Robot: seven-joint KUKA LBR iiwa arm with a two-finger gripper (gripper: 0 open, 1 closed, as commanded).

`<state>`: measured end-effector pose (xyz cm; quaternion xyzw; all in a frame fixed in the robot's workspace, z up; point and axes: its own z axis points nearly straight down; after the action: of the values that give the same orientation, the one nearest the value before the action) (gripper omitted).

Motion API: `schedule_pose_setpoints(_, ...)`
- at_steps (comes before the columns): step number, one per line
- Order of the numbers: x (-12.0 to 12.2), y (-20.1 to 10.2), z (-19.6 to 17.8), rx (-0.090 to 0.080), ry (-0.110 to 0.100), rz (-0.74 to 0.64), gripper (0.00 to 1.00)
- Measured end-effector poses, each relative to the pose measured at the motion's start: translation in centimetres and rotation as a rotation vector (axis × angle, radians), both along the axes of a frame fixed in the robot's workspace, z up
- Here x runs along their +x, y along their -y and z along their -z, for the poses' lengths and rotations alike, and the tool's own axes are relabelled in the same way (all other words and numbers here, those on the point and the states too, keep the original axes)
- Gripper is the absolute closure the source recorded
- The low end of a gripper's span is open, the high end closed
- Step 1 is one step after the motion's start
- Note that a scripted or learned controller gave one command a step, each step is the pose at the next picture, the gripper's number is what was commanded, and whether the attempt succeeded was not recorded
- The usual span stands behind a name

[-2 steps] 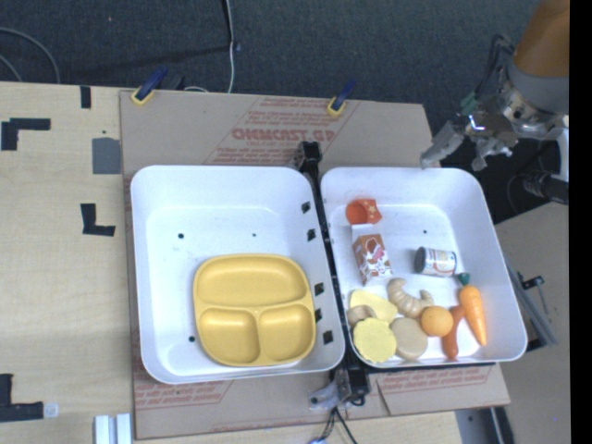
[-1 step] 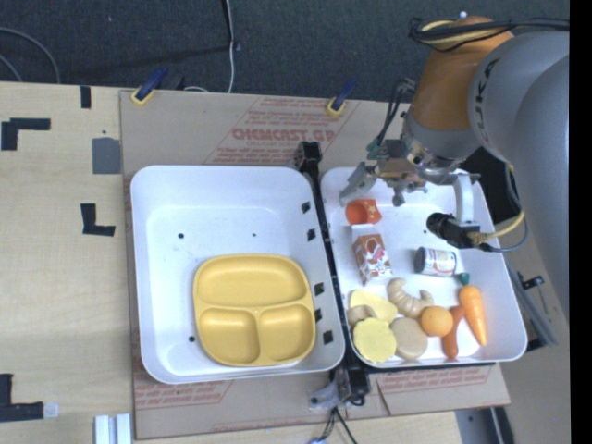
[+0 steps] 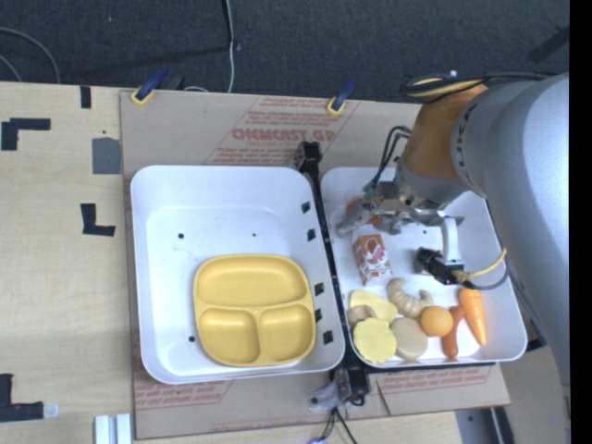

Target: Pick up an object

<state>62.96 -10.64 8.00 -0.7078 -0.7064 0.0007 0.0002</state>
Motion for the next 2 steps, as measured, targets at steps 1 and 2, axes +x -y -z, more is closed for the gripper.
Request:
schedule_pose_setpoints(1, 3.90, -0.89, -0.43, -0.001, -0.003, -0.006, 0.00)
schedule_pose_setpoints(2, 3.85, -0.94, -1.40, 0.000, -0.001, -0.005, 1.00)
